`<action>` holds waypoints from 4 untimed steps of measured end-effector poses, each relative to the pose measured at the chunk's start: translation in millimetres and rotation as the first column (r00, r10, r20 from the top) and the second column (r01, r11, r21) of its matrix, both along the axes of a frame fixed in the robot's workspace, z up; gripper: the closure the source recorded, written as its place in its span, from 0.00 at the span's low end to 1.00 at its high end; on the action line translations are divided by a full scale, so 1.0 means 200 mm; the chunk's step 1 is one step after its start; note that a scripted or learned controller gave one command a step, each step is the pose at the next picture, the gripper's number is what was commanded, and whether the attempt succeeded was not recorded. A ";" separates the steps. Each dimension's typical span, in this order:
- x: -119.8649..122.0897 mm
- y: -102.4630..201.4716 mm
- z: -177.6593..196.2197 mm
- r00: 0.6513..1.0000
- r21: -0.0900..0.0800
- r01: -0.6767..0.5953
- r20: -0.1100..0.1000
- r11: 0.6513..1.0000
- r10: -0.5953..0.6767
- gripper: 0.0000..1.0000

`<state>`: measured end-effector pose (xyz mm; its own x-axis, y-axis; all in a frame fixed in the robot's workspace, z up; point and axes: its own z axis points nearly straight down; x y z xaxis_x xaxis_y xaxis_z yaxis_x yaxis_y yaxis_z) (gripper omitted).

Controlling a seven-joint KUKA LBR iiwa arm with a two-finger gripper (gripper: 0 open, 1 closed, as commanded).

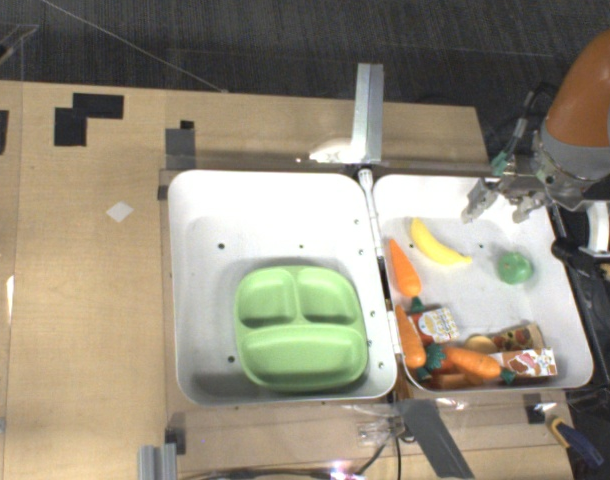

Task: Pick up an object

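Note:
My gripper hangs over the back of the right bin, its two fingers spread apart with nothing between them. In front of it and to the left lies a yellow banana. A small green ball sits just in front of the gripper. Along the bin's left wall lies an orange carrot, with another carrot nearer the front. A third carrot, a small white packet and a brown carton crowd the front of the bin.
A green divided tray rests in the left bin. A metal post stands behind the wall shared by the two bins. The arm's orange band is at the right edge, above the gripper.

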<state>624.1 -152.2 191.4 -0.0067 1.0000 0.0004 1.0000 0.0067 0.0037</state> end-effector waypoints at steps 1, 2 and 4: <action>0.23 0.20 -0.44 0.994 0.000 -0.109 0.000 0.994 0.109 0.00; 0.18 0.21 -0.51 0.995 -0.003 -0.095 0.007 0.995 0.095 0.00; 0.23 0.69 -0.03 1.000 0.001 0.007 0.002 1.000 -0.007 1.00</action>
